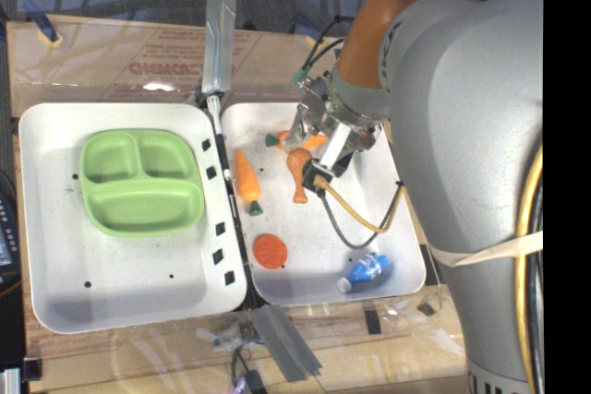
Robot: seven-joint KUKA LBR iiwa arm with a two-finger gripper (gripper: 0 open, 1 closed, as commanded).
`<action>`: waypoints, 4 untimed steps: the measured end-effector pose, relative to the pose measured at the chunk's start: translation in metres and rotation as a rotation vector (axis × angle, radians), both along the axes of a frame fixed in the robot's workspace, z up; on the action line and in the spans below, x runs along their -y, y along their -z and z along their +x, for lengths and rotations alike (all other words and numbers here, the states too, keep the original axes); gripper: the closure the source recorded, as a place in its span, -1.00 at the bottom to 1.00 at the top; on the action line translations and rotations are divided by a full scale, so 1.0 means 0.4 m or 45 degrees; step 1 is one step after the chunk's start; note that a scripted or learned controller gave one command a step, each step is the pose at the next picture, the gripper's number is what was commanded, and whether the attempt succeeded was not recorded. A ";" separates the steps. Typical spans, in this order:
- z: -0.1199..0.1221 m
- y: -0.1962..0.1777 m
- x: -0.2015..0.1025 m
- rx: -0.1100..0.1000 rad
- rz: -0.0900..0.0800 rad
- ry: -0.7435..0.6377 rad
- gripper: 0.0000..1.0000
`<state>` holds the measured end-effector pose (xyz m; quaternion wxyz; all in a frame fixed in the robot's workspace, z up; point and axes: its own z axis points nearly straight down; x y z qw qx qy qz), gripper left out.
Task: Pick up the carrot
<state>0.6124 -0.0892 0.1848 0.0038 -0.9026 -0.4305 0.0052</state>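
Nearest, at the right bin's [277,291] front edge: blue object [367,270], with red round piece [270,251] to its left. Further back, beside the divider: carrot [246,177], lying lengthwise, green end toward the front, apart from the end effector [309,148]. Right of it: orange drumstick-shaped toy [298,173], just below the end effector. Finger opening: cannot tell; no clear grasp visible. Left bin [55,291]: green divided plate [142,181].

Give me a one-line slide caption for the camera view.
End effector over the right bin near an orange drumstick-shaped toy; carrot lies by the divider.
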 end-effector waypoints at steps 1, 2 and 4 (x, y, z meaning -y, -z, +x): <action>0.071 -0.124 0.090 0.010 -0.001 -0.291 1.00; 0.057 -0.127 -0.018 0.005 0.007 -0.742 1.00; 0.110 -0.048 -0.132 0.004 0.004 -0.539 1.00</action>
